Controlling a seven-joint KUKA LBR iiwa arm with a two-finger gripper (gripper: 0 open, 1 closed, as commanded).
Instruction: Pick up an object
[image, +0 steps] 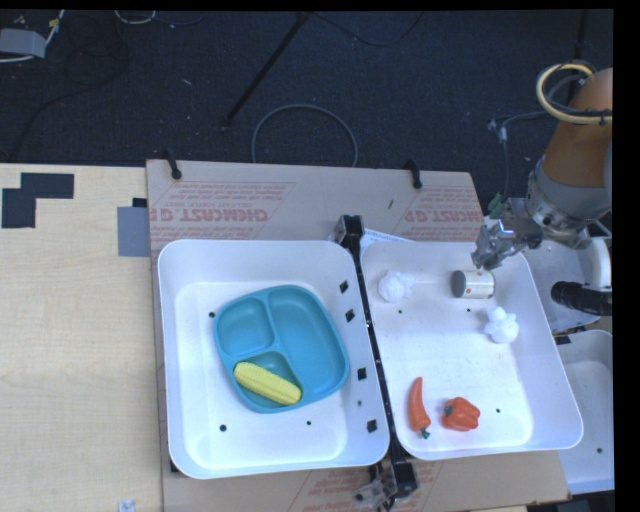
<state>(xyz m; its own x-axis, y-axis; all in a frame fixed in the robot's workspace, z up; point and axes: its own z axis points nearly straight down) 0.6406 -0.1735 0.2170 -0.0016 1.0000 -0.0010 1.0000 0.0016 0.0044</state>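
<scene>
The gripper (489, 252) is hovering at the upper right of the frame, directly above a grey cylinder (472, 284) lying in the right bin (560, 420); finger opening cannot be determined.

We see 2 white bins (200, 300), smooth plastic w/ a slight sheen. The teal plate (300, 330) looks like glossy moulded plastic; the yellow corn (267, 383) on it is ribbed, prob. plastic too. The small cylinder (472, 284) reads as dull grey metal. The orange chilli (417, 404) and red pepper (461, 414) are shiny, plastic-looking. The 2 white lumps (500, 325) look soft, matt. Under the bins, matt brown cardboard (250, 205); the bench (70, 350) is pale wood, smooth.
</scene>
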